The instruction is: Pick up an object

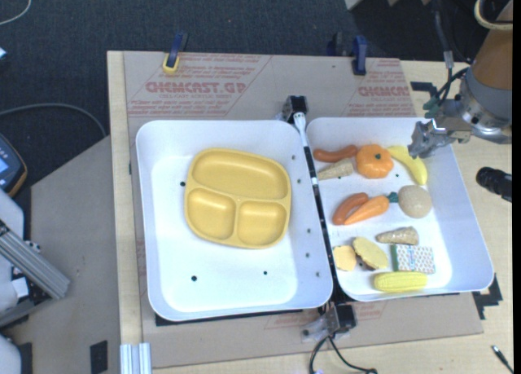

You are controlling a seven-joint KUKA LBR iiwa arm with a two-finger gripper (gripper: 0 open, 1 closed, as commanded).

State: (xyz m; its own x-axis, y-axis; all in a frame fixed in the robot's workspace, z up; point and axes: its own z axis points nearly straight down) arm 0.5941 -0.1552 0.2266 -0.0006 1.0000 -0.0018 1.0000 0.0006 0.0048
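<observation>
Reading "CHEMCAST GP" in red (partly cut off) on board (195,85) behind bins.

Yellow divided plate (238,197), white bins (163,226)

The arm (495,63) is seen reaching in from the right edge of the camera view, in its upper part. An orange band is shown at the top of the visible section, and a grey, silvery ring is found just below it at the wrist. From there the wrist assembly is angled down and to the left. The gripper (422,141) is carried at its end, small and grey-metallic, and is pointed downward and leftward. It is held low, at the far right. Whether its tip is parted or closed cannot be made out from this slant.
</observation>
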